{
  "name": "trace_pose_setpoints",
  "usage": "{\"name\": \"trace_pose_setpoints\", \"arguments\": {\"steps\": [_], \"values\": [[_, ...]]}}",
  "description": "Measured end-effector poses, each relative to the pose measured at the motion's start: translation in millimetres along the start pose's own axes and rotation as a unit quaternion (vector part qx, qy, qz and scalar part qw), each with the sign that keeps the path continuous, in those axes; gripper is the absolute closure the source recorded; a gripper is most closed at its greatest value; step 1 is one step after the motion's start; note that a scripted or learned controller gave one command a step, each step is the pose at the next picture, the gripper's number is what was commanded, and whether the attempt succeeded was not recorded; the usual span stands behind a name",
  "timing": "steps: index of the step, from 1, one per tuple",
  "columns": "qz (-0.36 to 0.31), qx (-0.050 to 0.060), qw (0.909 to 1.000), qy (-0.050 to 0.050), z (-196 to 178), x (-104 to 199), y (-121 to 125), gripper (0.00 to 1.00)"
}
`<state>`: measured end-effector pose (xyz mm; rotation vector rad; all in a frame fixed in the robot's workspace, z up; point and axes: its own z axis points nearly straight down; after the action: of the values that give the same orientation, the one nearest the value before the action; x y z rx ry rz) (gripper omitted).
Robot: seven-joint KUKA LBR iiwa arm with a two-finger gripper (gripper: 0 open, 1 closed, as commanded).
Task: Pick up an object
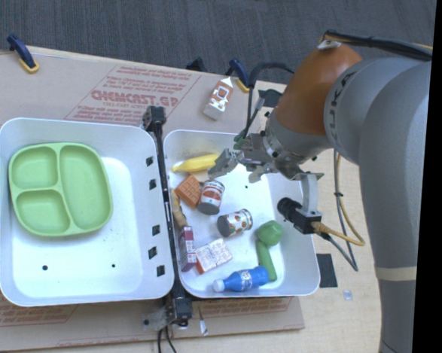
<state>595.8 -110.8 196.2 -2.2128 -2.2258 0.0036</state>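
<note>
The right bin (pixel 302 264) holds several objects: a yellow banana (pixel 195 163), an orange-brown block (pixel 190 191), a red and white can (pixel 211 197), a second can (pixel 235 223) lying on its side, a green pear-shaped toy (pixel 268 243), a blue bottle (pixel 242 280) and a red and white packet (pixel 212 256). My gripper (pixel 240 168) hangs over the bin's back part, just right of the banana and above the upright can. Its fingers (pixel 224 165) are open with nothing between them.
The left bin (pixel 124 271) holds a green divided plate (pixel 58 189). A small white and orange carton (pixel 220 98) lies on the cardboard behind the bins. A black divider clip (pixel 154 118) sits between the bins. The arm's black cable fitting (pixel 297 215) overhangs the right bin's right side.
</note>
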Motion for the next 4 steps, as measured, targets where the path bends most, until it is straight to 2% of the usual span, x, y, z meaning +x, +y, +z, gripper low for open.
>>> {"name": "trace_pose_setpoints", "arguments": {"steps": [1,2,4], "values": [[-0.002,0.001,1.0,0.0,-10,1,0,1.0],[0.0,-0.001,1.0,0.0,-9,6,35,1.0],[0.0,-0.002,1.0,0.0,-13,22,61,1.0]]}}
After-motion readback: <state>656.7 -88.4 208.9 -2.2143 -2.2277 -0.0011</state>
